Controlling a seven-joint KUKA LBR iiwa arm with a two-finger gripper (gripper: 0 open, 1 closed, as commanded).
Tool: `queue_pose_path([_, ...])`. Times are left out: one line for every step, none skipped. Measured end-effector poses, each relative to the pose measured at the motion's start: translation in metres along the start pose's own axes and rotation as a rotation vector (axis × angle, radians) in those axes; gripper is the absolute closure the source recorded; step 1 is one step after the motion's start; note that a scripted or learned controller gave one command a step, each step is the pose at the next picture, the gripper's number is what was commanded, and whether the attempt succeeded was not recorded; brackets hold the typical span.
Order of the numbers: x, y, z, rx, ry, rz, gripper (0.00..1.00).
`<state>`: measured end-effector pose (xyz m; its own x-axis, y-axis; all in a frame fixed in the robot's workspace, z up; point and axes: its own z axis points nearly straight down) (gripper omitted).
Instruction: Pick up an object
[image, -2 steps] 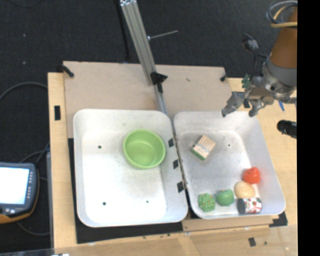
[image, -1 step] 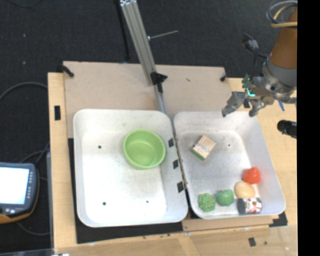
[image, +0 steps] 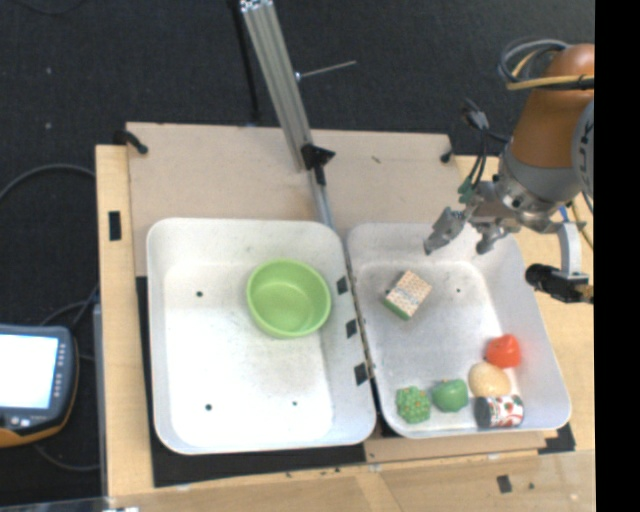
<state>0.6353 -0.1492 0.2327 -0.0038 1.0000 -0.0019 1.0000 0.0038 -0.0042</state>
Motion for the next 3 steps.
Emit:
queue_pose_path([0.001, -0.009, 0.06, 0.001, 0.0, 0.004, 0.0])
queue_pose_path([0.009, -0.006, 0.116, 0.0, 0.0, 0.003, 0.0])
queue_pose_path([0.008, -0.004, 0.101, -0.009, 0.001, 0.005, 1.0])
